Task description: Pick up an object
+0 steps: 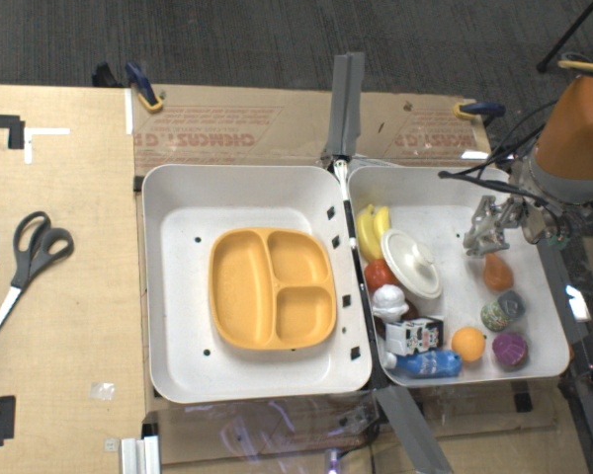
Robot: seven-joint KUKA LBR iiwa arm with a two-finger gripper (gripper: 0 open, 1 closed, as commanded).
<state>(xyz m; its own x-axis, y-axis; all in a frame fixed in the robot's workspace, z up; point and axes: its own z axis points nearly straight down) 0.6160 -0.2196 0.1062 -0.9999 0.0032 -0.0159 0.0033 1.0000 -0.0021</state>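
The right bin (445, 181) holds several small objects: a yellow banana (372, 229), a white lid-like dish (412, 263), a red ball (380, 275), a white bottle (389, 303), a black-and-white carton (415, 337), a blue packet (430, 365), an orange ball (467, 343), a purple ball (510, 349), a grey-green ball (500, 311) and an orange-brown lump (498, 272). My gripper (486, 235) hangs over the bin's right part, just above the orange-brown lump, its fingers pointing down and left. Nothing shows between them.
The left bin (168, 294) carries a yellow three-compartment tray (273, 287). Scissors (28, 257) lie on the wooden bench at the left. Blue clamps (143, 85) hold cardboard behind the bins. The arm's orange band (576, 131) stands at the right edge.
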